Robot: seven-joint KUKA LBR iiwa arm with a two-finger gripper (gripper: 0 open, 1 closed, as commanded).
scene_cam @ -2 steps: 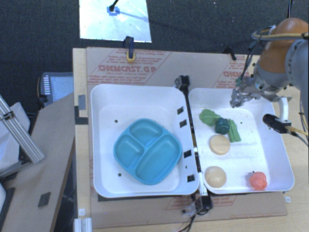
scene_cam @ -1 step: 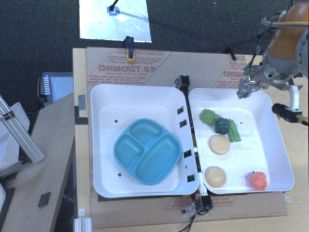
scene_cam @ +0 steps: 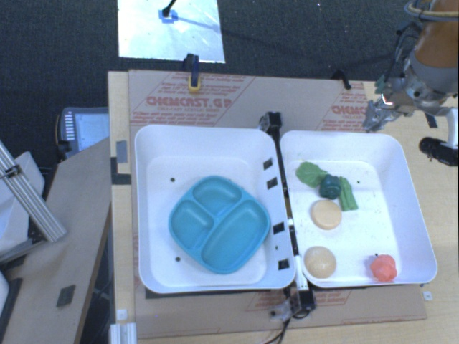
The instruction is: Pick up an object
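Up beyond the right bin [scene_cam: 412, 192] hover the fingers [scene_cam: 374, 117] (apart or together, I cannot tell)

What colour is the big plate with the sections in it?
The divided plate is light blue, seen clearly in the camera view, lying in the left bin.

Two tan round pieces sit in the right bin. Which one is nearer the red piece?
The lower tan piece, by the bin's front left corner; the other tan piece sits higher, just below the green items.

glossy white plastic bins [scene_cam: 208, 138], smooth blue plate [scene_cam: 219, 223]
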